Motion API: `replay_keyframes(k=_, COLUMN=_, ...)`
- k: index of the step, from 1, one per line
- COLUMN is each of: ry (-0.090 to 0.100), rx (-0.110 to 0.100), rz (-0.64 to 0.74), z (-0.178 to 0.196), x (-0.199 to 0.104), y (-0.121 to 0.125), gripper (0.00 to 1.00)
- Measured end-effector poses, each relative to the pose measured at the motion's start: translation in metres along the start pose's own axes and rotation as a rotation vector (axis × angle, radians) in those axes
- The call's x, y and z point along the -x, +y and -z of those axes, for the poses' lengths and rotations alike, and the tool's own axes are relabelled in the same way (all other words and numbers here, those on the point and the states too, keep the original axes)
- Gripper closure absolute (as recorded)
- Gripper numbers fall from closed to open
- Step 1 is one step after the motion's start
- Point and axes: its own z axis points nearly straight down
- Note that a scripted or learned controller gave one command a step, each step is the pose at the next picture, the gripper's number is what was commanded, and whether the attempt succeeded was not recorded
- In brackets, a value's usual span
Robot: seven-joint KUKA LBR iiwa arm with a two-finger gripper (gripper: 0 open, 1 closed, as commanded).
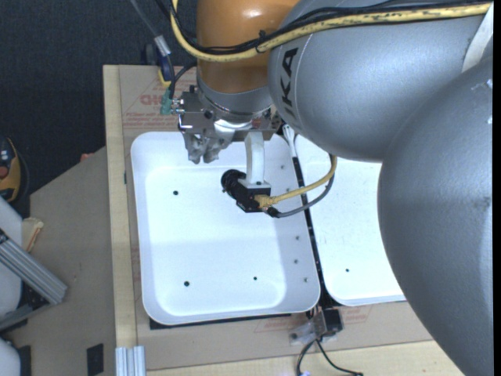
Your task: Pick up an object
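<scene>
My gripper [204, 155] hangs under the orange wrist band, over the far part of the left white bin [156, 233]. It sits just above the bin's floor, near the back wall. The bare white floor under and around it carries a few small dark dots. The large grey arm crosses in from the right and hides most of the right bin [352, 272].
The two bins sit side by side on a wooden board [117, 210]. A metal rail [31, 276] and other clutter lie off the bench at the left. A small black connector with a cable [329, 323] rests at the front edge between the bins.
</scene>
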Motion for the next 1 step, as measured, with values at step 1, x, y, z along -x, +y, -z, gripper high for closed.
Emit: replay_keyframes(k=1, ry=-0.003, rx=0.015, rz=-0.019, z=0.0607, x=0.0538, y=0.0258, gripper=1.0)
